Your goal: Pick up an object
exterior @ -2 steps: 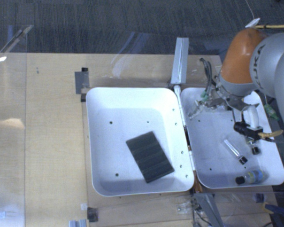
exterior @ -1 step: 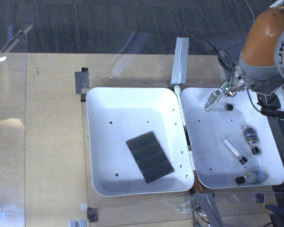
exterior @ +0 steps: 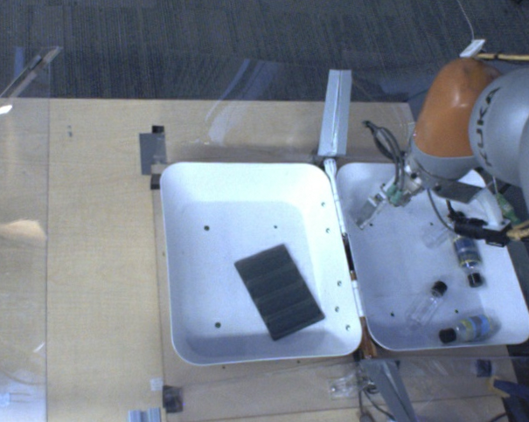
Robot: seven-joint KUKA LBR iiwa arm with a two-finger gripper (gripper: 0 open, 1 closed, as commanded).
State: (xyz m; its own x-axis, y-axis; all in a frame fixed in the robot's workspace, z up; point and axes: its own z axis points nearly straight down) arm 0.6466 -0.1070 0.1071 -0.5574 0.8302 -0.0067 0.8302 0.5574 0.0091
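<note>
The arm hangs over the right bin at three o'clock; finger state cannot be told, small bottles lie unpicked.

The bench bears 2 white bins: the left bin holds a dark ribbed slab lying flat at a slant. The arm hangs over the right bin, where small bottles and black caps lie scattered.

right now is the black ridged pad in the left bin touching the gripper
Apart. The camera view shows the black ridged pad lying in the left bin, while the gripper is over the right bin.
</note>
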